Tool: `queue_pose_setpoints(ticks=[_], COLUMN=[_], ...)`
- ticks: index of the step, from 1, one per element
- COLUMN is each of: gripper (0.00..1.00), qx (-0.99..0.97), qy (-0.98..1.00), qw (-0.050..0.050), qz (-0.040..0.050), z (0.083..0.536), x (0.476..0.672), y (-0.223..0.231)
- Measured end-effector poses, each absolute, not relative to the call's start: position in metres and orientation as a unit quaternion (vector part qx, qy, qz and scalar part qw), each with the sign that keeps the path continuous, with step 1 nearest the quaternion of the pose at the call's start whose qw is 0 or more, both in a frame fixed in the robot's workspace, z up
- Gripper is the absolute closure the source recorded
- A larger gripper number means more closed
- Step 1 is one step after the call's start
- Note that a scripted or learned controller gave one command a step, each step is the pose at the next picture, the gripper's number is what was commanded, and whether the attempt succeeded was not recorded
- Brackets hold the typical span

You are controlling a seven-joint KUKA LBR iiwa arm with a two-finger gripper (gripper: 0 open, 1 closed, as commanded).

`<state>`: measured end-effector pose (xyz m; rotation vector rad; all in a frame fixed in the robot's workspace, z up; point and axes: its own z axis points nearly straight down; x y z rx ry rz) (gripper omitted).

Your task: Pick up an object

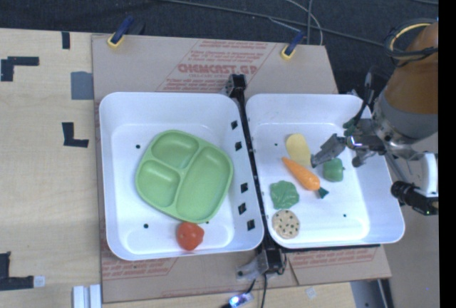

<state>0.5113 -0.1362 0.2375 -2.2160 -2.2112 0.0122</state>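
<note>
My gripper (343, 155) hangs over the right part of the right bin (356, 228), open, its fingers (327, 151) spread apart. A small green object (333, 171) lies just below and between the fingertips, resting on the bin floor. To its left lie an orange carrot (303, 175) and a yellow piece (298, 148). A green leafy piece (283, 194) and a speckled cookie (286, 224) sit nearer the front left of that bin.
The left bin (114, 157) holds a green divided plate (185, 175) and a red tomato (189, 235) at its front. A black divider (246, 157) runs between the bins. The arm's orange band (417, 78) and grey wrist stand over the right bin's right wall.
</note>
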Motion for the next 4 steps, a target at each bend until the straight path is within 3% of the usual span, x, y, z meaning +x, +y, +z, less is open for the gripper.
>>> queue_pose_setpoints(ticks=[1,4], gripper=[0.00,0.00], qx=[-0.707,-0.707], qy=[-0.708,-0.707], qw=[0.001,0.000], qz=[0.0005,0.0003], z=[0.243,0.083], x=[0.514,0.516], y=[-0.136,-0.132])
